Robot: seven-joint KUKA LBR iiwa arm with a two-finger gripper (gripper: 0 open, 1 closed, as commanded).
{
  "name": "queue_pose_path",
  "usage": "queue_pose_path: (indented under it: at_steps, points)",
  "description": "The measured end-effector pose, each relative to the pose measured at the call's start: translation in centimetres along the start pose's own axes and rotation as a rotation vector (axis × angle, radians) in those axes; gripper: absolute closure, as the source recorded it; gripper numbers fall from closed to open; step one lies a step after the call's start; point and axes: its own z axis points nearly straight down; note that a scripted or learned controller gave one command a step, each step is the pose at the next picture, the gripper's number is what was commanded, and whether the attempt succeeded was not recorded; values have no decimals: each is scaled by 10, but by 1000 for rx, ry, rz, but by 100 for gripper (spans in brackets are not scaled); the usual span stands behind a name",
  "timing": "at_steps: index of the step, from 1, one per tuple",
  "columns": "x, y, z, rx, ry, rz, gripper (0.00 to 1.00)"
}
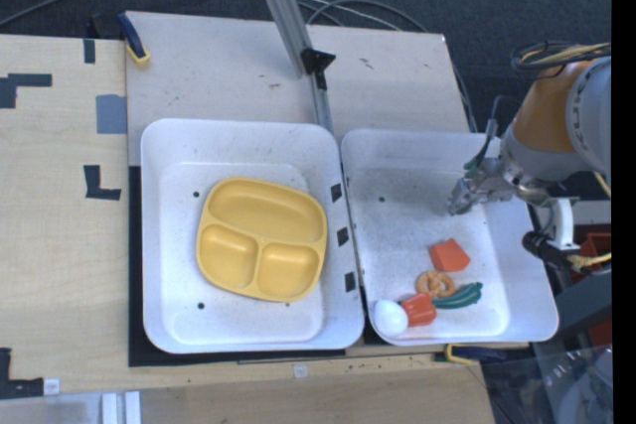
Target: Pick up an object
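From where I'm standing the gripper [462, 199] hangs over the right bin [397, 164], upper-right part, w/ the grey arm [556, 129] coming in from the right. Can't tell whether it's released or clenched, too small and dark at this angle, and I see nothing caught in it. The pickable stuff sits in a cluster toward the near end of that same bin: an orange block [449, 255], a pretzel-shaped piece [434, 283] just below it, a green pepper-like piece [462, 296] touching the pretzel's right side, a red piece [419, 310] and a white egg [390, 317] at the near-left corner, the last two touching. The orange block looks like the best bet imo: nearest to the gripper, near it but clearly apart from it, toward the near edge, and w/ a bit of bare floor around it. To do it well I'd say line up straight over the block before dropping, straddle its flat sides, and stay off the pretzel. The left bin [159, 213] holds a yellow divided tray [260, 238], well apart from all this.
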Motion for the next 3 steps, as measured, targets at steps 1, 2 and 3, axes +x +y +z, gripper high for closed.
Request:
queue_pose_path:
  at_steps: [1,2,3]
  points:
    - [1,10,-58,-7,-1,1,100]
    - [5,9,-101,-6,0,1,100]
    - [11,2,-158,-7,-1,1,100]
